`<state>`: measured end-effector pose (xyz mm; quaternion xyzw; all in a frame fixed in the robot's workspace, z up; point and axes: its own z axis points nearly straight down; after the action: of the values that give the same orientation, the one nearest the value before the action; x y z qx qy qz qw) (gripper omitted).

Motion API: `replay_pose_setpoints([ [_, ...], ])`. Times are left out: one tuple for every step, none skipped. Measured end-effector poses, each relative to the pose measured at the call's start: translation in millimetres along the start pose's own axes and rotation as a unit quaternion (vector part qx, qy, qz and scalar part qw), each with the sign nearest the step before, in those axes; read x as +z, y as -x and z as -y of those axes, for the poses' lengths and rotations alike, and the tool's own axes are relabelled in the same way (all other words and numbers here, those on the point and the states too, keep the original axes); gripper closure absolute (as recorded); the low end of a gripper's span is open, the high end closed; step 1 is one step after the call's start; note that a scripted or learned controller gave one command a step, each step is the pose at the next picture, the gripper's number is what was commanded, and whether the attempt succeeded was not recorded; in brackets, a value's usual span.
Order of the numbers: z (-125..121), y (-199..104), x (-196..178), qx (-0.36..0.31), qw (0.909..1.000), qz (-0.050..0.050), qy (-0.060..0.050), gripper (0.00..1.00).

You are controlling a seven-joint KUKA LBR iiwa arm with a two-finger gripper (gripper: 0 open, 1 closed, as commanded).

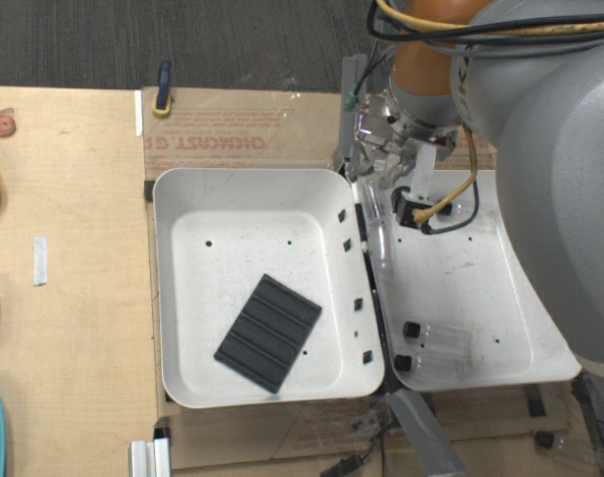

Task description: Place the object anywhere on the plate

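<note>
I see a dark ribbed slab (269, 332) at 5 o'clock in the left bin (183, 197); looks stiff, light, prob best pinched across short edges. Gripper (386, 162) state: can't tell.

One readable marking shows: red print on the cardboard sheet (247, 127) lying under the far rim of the left bin (183, 192), to the left of the gripper (377, 172). It appears mirrored or upside down and seems to read "CHEMCAST GP"; the smaller red lines around it are too blurred to read.
</note>
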<state>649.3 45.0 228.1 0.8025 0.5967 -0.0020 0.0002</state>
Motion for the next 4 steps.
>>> replay_pose_setpoints([
  [13,-76,34,-0.043,0.9991,0.000,0.000,1.00],
  [23,-110,-98,-0.239,0.9711,0.000,0.001,1.00],
  [34,-130,-203,-0.365,0.9310,0.000,0.002,1.00],
  [88,-132,-80,-0.440,0.8978,0.000,0.000,1.00],
])
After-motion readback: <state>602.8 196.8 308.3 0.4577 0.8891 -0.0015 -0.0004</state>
